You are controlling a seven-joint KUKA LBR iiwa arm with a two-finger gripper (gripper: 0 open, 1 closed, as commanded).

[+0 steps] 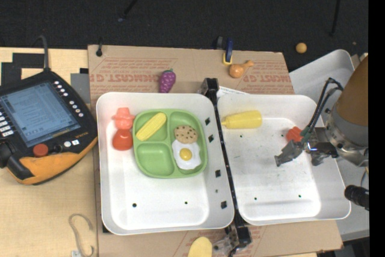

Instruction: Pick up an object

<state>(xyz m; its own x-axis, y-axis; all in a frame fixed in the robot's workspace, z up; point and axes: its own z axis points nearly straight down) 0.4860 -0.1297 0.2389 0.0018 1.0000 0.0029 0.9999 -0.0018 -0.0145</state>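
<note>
The small red object (293, 134) sits in the right bin (271, 201), well right of the yellow bottle (242, 120), and my jaws (287, 154) hang just below it, so I'm poised for a grab. Released or clenched? I cannot tell. Left of the bottle, the green tray (157, 161) waits.

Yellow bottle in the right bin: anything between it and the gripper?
Camera view: bare white bin floor between the yellow bottle and the gripper; a small red object sits just beside the gripper.
</note>
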